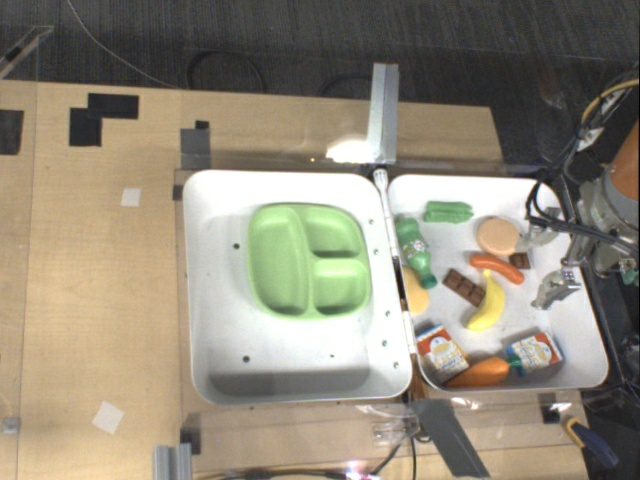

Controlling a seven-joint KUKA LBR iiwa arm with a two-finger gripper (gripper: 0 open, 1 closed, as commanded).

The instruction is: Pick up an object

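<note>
From my remote station, the gripper [556, 290] hangs over the right edge of the right bin [590, 368], its metal fingers parted with nothing between them. Toy food lies scattered across that bin: a green bottle [412, 247] against the left wall, a green pickle-like piece [447, 211] near the back, a tan bun [497, 235], a red sausage [497, 268] just beside the bun, a chocolate bar [464, 286] and a banana [487, 309] in the middle. Two small cartons [440, 352] and [531, 352] flank a carrot [480, 371] at the front. The left bin [215, 358] holds a green divided tray [305, 259].
</note>
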